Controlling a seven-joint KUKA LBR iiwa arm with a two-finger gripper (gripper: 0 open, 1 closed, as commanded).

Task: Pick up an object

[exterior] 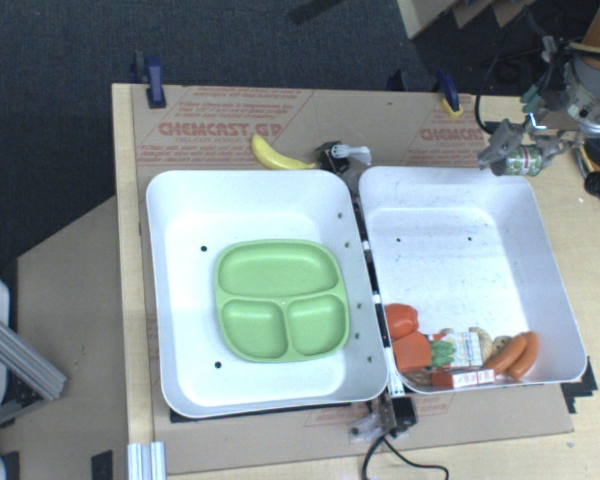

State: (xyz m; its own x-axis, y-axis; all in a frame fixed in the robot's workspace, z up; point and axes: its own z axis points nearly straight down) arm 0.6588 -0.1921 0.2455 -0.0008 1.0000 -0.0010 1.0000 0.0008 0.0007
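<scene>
Jaws: you can't tell their state; the gripper [510, 153] sits at the far right corner of the right bin [540, 230], just outside its rim, too small and cluttered to read. Nothing visibly between them.

Your targets are in the near end of that same bin: a pile of toy food [458, 348] pressed against the near wall, with a red pepper [401, 319] at its left and a sausage [520, 353] at the right, lying at a slant. So the pile lies toward the camera from the gripper and a bit left, the whole bin length apart. Likely next: travel along the bin, then descend.

Left bin [180, 268] holds a green divided plate [280, 300]; a banana [278, 156] lies on the board behind it.
</scene>
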